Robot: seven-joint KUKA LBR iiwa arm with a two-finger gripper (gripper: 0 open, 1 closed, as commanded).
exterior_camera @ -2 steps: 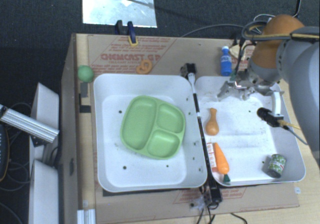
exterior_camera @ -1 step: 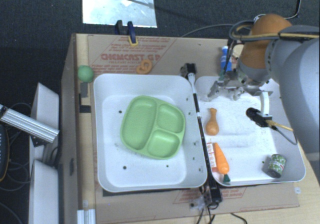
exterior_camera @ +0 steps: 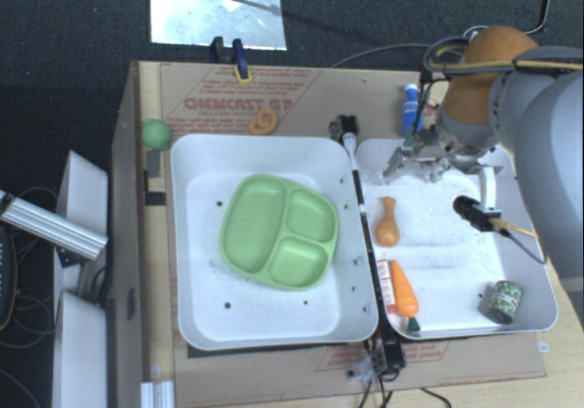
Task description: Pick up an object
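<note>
In the right bin [exterior_camera: 456, 271], a can [exterior_camera: 500, 300] stands at the near corner. A carrot [exterior_camera: 401, 286] lies along the left wall, leafy end nearest, and just beyond it a tan gourd [exterior_camera: 388, 223] points its neck away. Farther on, the pincer [exterior_camera: 418, 169] hangs over the bin's far end, apart or together I cannot tell, and the brown sheet [exterior_camera: 301, 87] behind reads "CHEMCAST GP".

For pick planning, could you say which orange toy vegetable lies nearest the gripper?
The pale orange gourd-shaped toy; the bright orange carrot lies farther from the gripper.
</note>
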